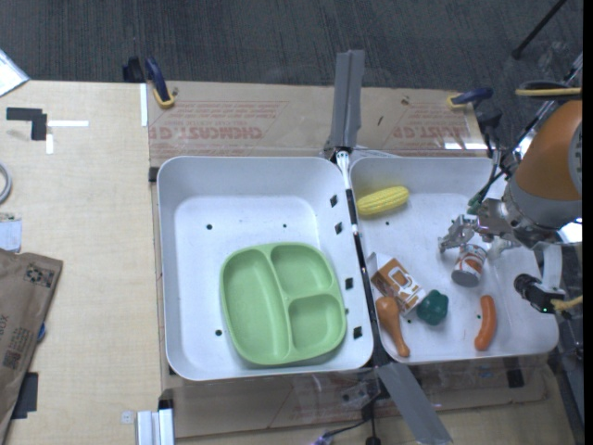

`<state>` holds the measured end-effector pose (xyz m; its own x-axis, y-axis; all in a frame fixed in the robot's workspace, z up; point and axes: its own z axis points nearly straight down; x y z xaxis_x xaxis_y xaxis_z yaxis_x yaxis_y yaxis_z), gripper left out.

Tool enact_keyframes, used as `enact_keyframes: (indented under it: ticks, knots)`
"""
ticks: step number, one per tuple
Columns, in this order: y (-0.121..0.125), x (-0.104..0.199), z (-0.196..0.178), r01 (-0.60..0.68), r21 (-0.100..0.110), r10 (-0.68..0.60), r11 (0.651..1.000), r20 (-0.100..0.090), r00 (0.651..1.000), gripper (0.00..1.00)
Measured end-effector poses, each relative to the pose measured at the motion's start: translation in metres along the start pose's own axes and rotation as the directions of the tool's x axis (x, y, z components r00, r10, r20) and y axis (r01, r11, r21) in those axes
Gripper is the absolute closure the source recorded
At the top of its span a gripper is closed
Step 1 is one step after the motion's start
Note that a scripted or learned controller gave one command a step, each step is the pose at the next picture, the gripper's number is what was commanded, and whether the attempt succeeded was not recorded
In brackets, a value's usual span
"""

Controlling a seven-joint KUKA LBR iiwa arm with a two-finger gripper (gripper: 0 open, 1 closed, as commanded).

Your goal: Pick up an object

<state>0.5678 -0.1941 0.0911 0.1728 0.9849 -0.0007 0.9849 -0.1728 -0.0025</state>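
Over the right bin (519, 346), my tool (460, 239) hangs just above a small cylindrical can (469, 267); I cannot tell its state. Near it lie a bumpy yellow corn cob (382, 201), an orange sausage (485, 324), a carrot (393, 326) and a carton (400, 284). A smooth green compartmented plate (281, 301) sits in the left bin (185, 248).

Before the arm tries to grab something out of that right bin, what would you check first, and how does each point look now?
1. Gripper is over the right bin: ok.
2. A target sits close by, the small can just below it: ok.
3. Can has room around it, apart from the orange sausage and green toy: ok.
4. Fingers open enough for it: cannot tell.
5. Anything already held: cannot tell.
6. Corn cob is away from the path: ok.
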Motion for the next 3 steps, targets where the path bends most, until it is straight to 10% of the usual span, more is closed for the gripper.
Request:
enact_keyframes:
  ticks: [2, 3]
  knots:
    - [-0.040, 0.008, 0.000, -0.018, 0.000, 0.018, 1.000, -0.001, 1.000, 0.00]
    - [-0.040, 0.007, -0.009, -0.022, 0.001, 0.022, 1.000, 0.000, 1.000, 1.00]
